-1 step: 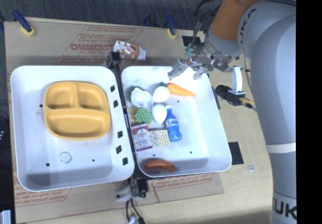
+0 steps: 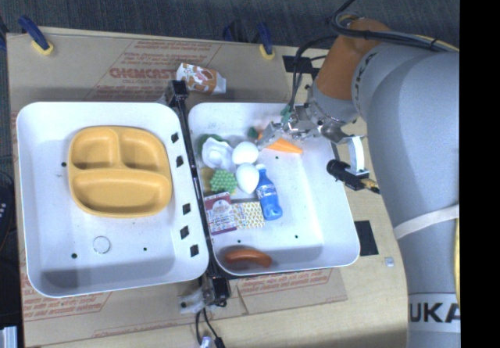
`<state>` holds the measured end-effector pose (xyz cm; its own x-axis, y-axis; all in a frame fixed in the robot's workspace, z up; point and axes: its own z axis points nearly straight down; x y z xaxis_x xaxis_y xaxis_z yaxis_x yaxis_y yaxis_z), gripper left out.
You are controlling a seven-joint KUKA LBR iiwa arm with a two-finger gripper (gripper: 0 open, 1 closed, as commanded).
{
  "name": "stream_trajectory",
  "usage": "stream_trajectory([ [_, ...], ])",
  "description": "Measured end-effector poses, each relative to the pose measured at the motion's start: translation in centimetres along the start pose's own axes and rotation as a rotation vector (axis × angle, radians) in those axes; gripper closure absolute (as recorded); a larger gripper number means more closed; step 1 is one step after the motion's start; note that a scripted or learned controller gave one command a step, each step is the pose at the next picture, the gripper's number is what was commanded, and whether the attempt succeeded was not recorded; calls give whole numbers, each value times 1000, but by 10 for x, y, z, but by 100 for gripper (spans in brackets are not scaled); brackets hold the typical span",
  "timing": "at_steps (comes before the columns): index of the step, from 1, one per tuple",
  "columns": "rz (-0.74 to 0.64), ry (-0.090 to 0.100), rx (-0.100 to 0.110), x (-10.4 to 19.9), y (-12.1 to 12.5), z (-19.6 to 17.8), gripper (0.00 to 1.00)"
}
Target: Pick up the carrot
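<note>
Grey arm (image 2: 406, 151) fills the right side, nearest the lens, reaching over the tabletop (image 2: 258, 53) into the right bin (image 2: 332, 221). Left bin (image 2: 47, 206) holds a yellow tray (image 2: 117, 168). Gripper (image 2: 275, 134) sits at the carrot (image 2: 283, 148), in the right bin's upper part beside two eggs (image 2: 246, 166); whether it's spread or pinching, I cannot tell. Best to centre on the carrot, clear of the eggs, before lifting.
</note>
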<state>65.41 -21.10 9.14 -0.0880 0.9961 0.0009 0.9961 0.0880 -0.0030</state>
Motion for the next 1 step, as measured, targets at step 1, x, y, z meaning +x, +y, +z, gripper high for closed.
stream_trajectory([
  [1, -5, 0, 1, 1, 1, -11, 100],
])
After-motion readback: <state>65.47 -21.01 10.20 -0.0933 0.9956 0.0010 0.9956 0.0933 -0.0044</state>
